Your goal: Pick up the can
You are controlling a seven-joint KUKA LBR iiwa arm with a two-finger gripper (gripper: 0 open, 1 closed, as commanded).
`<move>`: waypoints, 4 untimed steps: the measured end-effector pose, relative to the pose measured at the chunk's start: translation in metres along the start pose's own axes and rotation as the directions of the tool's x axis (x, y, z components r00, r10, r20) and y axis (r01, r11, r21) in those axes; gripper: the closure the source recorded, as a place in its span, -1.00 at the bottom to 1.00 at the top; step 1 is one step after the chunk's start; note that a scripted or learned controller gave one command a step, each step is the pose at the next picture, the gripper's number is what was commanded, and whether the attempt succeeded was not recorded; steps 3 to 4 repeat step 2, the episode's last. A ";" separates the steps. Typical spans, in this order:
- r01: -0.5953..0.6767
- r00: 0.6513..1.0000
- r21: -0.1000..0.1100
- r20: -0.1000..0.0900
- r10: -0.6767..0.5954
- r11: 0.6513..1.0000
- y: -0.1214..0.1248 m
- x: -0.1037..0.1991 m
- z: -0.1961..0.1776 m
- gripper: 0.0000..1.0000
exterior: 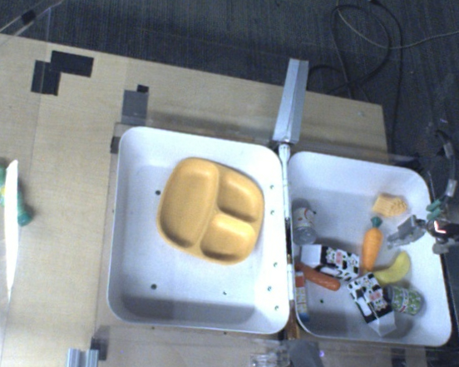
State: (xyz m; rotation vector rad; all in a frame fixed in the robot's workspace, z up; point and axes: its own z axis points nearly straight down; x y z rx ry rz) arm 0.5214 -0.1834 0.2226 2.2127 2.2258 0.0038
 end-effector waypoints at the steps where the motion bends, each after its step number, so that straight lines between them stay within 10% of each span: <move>1: 0.013 1.000 0.001 -0.001 -0.013 1.000 0.046 0.071 0.105 -1.00; 2: 0.023 1.000 -0.010 0.000 -0.023 1.000 -0.017 0.079 0.133 -1.00; 4: 0.023 1.000 -0.010 0.000 -0.023 1.000 -0.017 0.079 0.133 -1.00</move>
